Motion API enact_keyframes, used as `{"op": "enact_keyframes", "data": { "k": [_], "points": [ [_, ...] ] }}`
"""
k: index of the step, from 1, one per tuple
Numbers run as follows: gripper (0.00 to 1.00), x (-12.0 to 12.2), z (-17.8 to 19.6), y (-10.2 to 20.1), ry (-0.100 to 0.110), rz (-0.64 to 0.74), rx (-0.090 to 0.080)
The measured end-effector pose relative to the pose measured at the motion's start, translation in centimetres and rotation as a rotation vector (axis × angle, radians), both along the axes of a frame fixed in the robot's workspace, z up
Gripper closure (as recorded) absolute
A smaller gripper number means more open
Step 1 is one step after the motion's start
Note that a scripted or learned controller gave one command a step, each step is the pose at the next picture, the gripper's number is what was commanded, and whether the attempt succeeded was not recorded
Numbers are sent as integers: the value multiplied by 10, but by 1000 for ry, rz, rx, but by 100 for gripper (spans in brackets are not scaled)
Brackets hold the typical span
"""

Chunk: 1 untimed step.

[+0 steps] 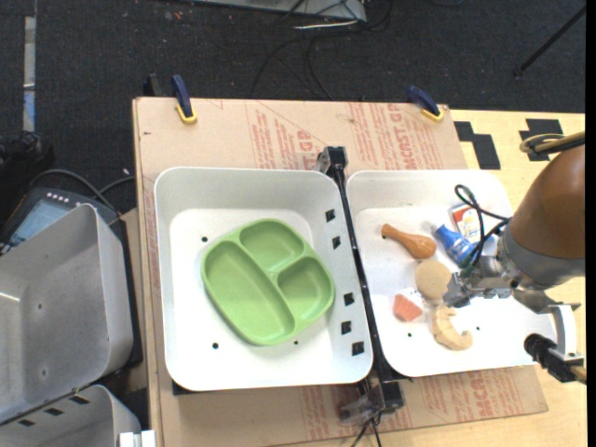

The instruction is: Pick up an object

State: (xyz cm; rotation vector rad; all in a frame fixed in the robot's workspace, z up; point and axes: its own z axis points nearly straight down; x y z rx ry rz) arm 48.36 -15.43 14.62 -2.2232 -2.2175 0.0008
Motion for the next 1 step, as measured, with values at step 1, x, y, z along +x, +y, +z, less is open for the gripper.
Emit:
{"op": "enact_keyframes", "data": {
  "k": [1],
  "points": [
    [100, -6, 45, 3, -5, 5, -2]
  ]
}}
